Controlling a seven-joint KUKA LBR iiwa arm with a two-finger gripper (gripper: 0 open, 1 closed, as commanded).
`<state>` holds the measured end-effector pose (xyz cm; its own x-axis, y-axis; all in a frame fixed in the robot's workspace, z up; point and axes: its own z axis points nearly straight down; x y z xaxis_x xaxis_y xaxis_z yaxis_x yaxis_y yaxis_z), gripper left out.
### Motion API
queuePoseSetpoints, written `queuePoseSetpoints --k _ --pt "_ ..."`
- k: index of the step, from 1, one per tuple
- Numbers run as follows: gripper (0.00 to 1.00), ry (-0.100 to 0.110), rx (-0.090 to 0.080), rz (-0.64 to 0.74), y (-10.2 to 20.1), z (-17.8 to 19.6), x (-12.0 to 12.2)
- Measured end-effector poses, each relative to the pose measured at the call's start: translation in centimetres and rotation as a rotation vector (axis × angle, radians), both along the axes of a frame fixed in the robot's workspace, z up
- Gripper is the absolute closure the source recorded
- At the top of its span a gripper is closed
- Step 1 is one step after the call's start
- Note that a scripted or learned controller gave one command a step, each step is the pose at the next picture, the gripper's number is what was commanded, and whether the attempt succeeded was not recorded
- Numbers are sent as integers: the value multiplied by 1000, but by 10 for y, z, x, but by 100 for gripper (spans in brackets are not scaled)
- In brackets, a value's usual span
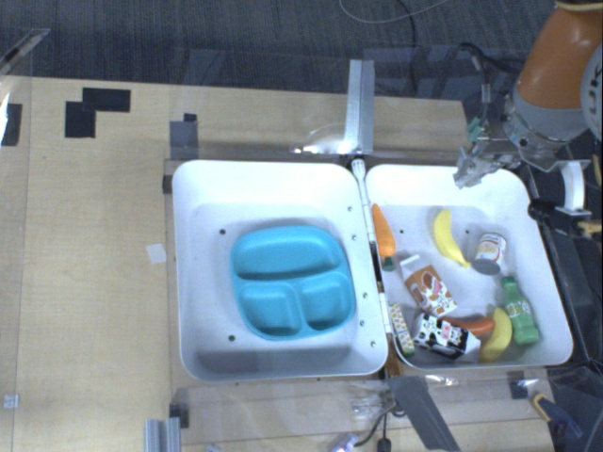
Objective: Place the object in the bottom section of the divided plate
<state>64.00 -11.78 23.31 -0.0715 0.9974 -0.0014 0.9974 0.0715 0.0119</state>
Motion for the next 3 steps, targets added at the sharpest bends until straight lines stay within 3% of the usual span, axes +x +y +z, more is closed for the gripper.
queuePoseSetpoints --k 1,2,3 --pt "100 4 0 -63 41 84 -15" --pt "100 8 0 107 85 -1 -48" --pt "100 7 -2 291 97 -48 -103"
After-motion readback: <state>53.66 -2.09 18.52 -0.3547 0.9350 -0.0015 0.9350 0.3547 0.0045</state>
